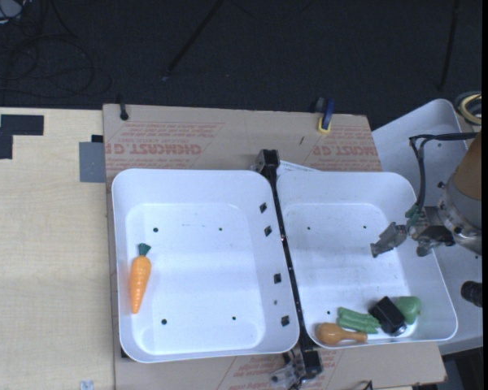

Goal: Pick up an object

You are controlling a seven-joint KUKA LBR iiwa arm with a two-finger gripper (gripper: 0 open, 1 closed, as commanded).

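A: While the arm hangs over the right bin (394,187), where do its jaws stand?

B: The gripper (400,240) sits above the bin's right side, fingers pointing left across bare floor. I cannot tell whether the jaws are wide or narrow; from this slant they blur together. Nothing shows between them, so I judge it holds nothing.

A: And what could it pick?

B: Four things sit close together in that bin's near corner: a green pod (358,319), a yellowish gourd-shaped toy (339,334), a black block (388,314) and a green lump (407,305) just behind the block. They touch or overlap, likely because loose pieces slide toward the wall.

A: Anything elsewhere?

B: A toy carrot (139,279) lies alone in the left bin (187,184), near its left wall, leaf end pointing away from the camera.

A: So the pile is the likely target?

B: I would guess so, since it is nearer. Crowding is the risk: closing on one piece may nudge its neighbours.
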